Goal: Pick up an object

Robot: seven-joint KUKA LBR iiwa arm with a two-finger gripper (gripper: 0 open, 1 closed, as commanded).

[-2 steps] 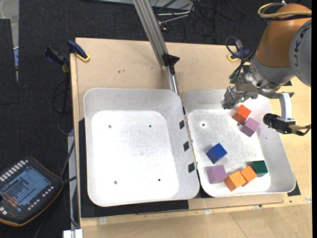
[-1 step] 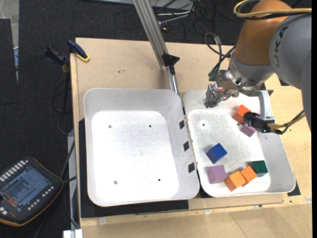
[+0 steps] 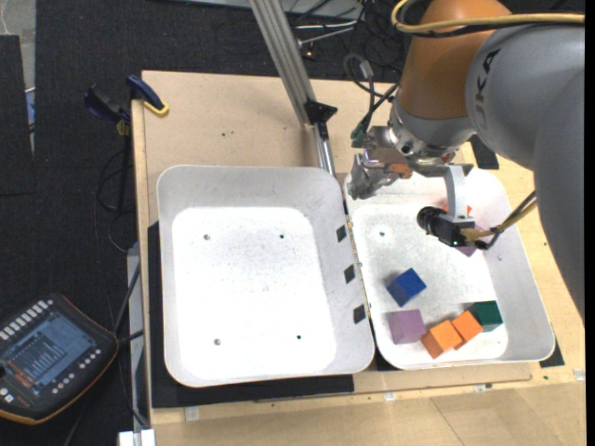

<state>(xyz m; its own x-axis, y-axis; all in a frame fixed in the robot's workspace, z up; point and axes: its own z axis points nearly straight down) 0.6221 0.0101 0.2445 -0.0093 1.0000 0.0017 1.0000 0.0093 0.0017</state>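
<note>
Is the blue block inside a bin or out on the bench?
Inside. The blue block lies on the floor of the right bin, above the purple block, within the white rim.

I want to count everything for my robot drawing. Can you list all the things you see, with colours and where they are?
bins: 2, white, side by side on the bench
blue block: 1, blue, middle of right bin
purple block: 1, purple, right bin, below the blue one
orange blocks: 2, orange, right bin, near front edge
green block: 1, green, right bin, beside the orange ones
handheld controller: 1, grey and orange, lower left
clamp: 1, blue and yellow, bench's far left corner
arm: 1, grey with orange band, above right bin
gripper: 1, dark metal, over right bin's far edge
</note>
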